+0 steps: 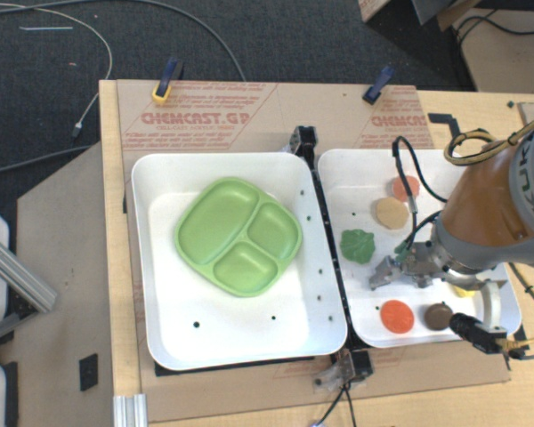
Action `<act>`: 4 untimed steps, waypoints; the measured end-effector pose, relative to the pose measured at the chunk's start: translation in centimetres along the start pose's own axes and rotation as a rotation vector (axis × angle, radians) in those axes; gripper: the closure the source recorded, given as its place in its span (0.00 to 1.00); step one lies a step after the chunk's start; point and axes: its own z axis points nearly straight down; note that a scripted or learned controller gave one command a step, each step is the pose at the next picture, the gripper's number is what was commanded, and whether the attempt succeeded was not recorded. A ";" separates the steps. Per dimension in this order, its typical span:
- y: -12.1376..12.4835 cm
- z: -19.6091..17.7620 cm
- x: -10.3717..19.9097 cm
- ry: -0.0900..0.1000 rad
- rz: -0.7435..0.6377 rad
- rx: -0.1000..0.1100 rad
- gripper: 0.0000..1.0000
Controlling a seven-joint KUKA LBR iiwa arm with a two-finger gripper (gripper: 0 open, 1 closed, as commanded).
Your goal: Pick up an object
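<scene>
The table [249,114], topped with a brown printed cardboard sheet, carries two shallow white bins side by side. The left white bin [160,327] holds a light green plastic plate with three compartments [238,235], lying flat and turned so its corners point toward the bin's sides. The grey arm with its orange band [485,212] reaches over the right white bin [360,327]. Its gripper [387,274] hangs low near the bin's middle; I cannot tell how the fingers stand. Just beside it lies a lumpy green broccoli-like piece [358,245]. Farther back sit a round tan disc [392,213] and a pinkish-red round piece [404,188], touching. Nearer the front lie an orange-red round piece [396,316] and a small dark brown lump [438,316], no long axis evident.
</scene>
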 end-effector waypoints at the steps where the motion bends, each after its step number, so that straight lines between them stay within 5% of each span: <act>1: 0.2 -1.5 0.0 -0.002 0.001 -0.008 1.00; 4: 1.4 -16.8 -1.2 -0.006 -0.002 -0.015 1.00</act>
